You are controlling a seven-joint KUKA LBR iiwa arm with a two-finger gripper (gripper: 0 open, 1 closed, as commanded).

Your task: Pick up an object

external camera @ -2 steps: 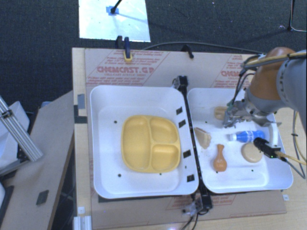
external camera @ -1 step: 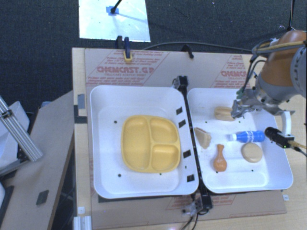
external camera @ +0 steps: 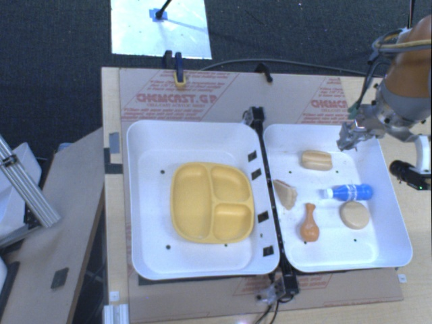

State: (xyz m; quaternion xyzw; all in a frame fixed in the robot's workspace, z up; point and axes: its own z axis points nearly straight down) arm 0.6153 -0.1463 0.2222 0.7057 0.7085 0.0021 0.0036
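The right bin (external camera: 381, 248) holds several objects: a tan bread roll (external camera: 316, 159), a blue and white bottle (external camera: 347, 192) lying on its side, a round beige disc (external camera: 354, 214), an orange pear-shaped piece (external camera: 309, 223) and a tan wedge (external camera: 286, 194). My gripper (external camera: 349, 139) hangs over the bin's far right corner, a little right of the bread roll and above it. Nothing shows between its fingers.
The left bin (external camera: 145, 181) holds a yellow divided plate (external camera: 212, 202). A black hinge strip (external camera: 264, 194) runs between the bins. A cardboard sheet (external camera: 202, 96) lies under both. A metal rail (external camera: 27, 187) slants at the far left, and a clamp (external camera: 177, 69) stands behind.
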